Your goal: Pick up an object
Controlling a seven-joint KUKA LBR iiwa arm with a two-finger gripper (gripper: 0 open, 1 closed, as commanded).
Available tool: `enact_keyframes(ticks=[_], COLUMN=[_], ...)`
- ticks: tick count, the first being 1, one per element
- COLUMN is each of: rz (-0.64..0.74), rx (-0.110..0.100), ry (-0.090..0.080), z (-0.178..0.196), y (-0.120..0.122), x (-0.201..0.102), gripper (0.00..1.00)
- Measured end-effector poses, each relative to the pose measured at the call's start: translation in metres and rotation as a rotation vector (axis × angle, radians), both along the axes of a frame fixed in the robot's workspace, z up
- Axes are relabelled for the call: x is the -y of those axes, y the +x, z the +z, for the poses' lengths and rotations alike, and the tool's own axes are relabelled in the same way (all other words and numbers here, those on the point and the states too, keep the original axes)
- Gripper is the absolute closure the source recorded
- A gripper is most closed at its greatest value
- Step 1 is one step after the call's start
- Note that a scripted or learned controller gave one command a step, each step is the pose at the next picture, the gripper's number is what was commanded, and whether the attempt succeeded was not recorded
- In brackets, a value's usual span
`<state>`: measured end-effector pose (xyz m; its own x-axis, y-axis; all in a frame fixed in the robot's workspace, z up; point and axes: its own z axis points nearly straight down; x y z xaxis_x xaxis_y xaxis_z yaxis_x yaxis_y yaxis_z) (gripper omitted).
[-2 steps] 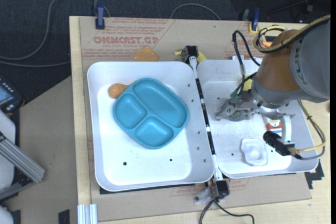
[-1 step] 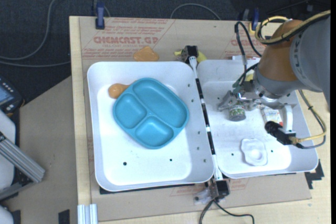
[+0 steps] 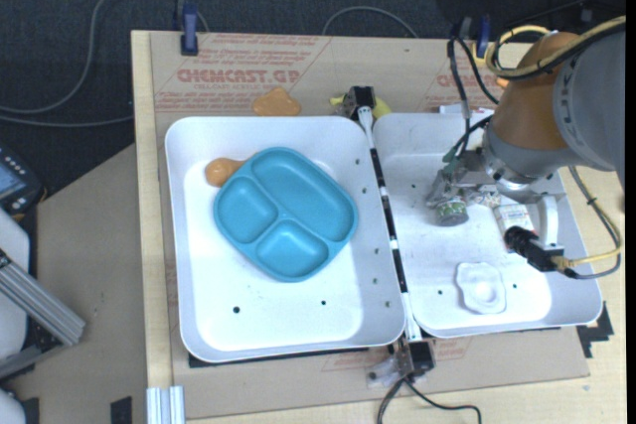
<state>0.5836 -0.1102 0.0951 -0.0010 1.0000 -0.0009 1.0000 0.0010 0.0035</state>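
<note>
From the overhead camera you see two shallow white bins side by side on the table (image 3: 149,213). The left bin (image 3: 199,303) holds a blue divided plate (image 3: 285,212) with three compartments, lying flat near the bin's middle. An orange object (image 3: 220,171) sits just beside the plate's upper left edge, partly tucked against it.

In the right bin (image 3: 556,308) a small white piece (image 3: 481,287) lies near the front edge, well apart from the arm's working end. The arm (image 3: 556,104) comes in from the right, its orange band above the wrist, and reaches down into the upper part of this bin. Your tool (image 3: 452,199) is low over the bin floor, near the bin's left wall. A small greenish-grey thing (image 3: 448,211) shows right at the tool's tip, but it is too small and blurred for you to tell whether it sits between the jaws or merely beneath them, and you cannot tell whether the tool is open or closed.

A black connector with a yellow cable (image 3: 532,250) hangs from the arm over the right bin.
</note>
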Motion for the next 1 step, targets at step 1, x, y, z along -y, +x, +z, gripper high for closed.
enact_keyframes(ticks=[1], rz=[0.007], rx=[0.006], ry=[0.002], z=[0.0957], y=[0.0059], x=[-0.0696], gripper=[1.00])
